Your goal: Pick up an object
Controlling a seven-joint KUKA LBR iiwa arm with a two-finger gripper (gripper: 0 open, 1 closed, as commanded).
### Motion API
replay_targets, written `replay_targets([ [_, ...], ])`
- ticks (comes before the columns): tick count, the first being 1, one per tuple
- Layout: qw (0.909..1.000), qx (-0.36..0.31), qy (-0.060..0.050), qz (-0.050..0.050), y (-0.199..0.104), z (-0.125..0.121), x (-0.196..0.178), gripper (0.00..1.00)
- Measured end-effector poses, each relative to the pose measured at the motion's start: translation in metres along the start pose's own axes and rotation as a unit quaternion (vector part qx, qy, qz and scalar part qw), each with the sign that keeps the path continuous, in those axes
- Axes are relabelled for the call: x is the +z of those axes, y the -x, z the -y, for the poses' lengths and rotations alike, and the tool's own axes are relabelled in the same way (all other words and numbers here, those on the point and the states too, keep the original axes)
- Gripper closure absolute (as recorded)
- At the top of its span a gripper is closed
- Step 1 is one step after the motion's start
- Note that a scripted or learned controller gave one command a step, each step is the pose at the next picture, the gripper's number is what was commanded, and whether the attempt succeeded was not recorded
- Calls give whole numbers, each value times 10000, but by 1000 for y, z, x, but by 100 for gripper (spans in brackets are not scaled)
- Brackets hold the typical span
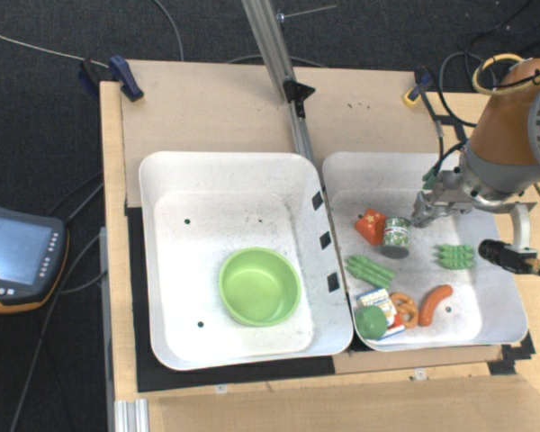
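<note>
My gripper [423, 214] hangs low over the back of the right bin [508, 318], under the arm's orange band. Just to its left and a little nearer stands a small can with a green label [396, 235], very close to the gripper tip; I cannot tell whether they touch. A red-orange toy [370, 226] lies left of the can. Nothing is visibly held.
The right bin also holds a green ridged piece [454, 256], a green pea pod [369, 270], an orange sausage [435, 301], a pretzel [404, 310] and a green round item on a card [373, 321]. A green bowl [259, 285] sits in the left bin [162, 187].
</note>
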State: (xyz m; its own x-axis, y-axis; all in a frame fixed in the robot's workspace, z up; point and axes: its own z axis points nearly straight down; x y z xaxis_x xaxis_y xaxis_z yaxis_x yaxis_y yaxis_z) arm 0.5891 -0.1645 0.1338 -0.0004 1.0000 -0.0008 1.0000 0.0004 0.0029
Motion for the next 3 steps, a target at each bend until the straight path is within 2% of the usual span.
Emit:
replay_targets([
  [2,10000,2,14,3,10,-10,-119,100],
  [3,10000,1,10,1,11,-10,-163,100],
])
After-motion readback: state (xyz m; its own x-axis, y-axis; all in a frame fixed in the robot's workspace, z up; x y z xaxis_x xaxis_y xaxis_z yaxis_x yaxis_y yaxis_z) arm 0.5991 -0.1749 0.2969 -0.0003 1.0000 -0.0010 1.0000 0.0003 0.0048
